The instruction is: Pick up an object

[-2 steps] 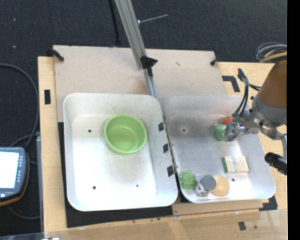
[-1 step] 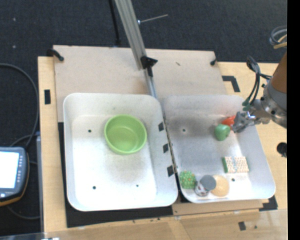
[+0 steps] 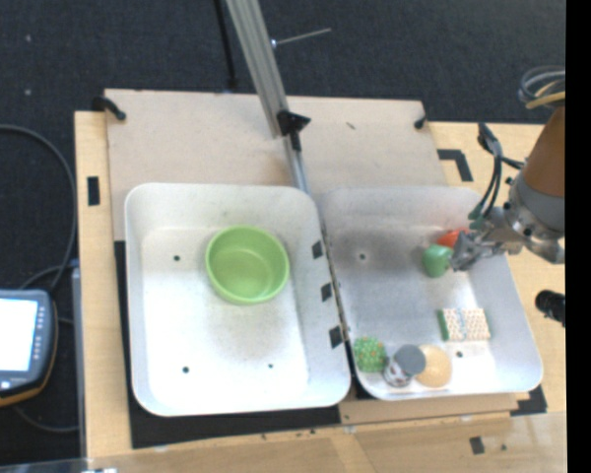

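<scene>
The desk [image 3: 197,146] fills the middle of the frame, a pale board with dark floor around it. On it sit two shallow white bins side by side: the left bin [image 3: 158,363] at centre left and the right bin [image 3: 394,225] at centre right, their inner edges touching. The arm [image 3: 547,175] enters at the right edge, its orange band showing above the grey wrist. A green bowl [image 3: 246,263] stands upright in the upper middle of the left bin. The tool [image 3: 470,247] reaches into the upper right part of the right bin; whether it is released or clenched cannot be told. Just left of it lies a green ball [image 3: 435,260], with a small red-orange object [image 3: 450,236] touching its upper right. Lower right in that bin lies a patterned block [image 3: 464,323]. Along the bottom edge sit a tan round piece [image 3: 434,366], a grey disc [image 3: 407,362] and a green lumpy item [image 3: 368,353].
</scene>
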{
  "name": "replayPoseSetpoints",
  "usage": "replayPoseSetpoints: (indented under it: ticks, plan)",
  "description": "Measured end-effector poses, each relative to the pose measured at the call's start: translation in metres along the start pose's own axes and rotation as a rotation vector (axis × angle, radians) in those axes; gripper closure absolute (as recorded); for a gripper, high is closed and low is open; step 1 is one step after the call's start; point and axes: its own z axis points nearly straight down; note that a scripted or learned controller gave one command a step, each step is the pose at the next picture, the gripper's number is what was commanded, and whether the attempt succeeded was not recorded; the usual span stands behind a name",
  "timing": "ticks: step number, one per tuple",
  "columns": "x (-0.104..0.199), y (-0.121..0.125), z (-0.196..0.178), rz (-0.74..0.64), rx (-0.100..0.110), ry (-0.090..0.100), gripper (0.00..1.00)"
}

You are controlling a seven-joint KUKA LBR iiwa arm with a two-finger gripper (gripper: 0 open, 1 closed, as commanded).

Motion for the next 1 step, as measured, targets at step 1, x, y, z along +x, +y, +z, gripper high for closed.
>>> replayPoseSetpoints:
  ticks: [1]
  plan:
    - [0.0410,-0.0040,-0.0089,-0.005,-0.003,0.002,1.00]
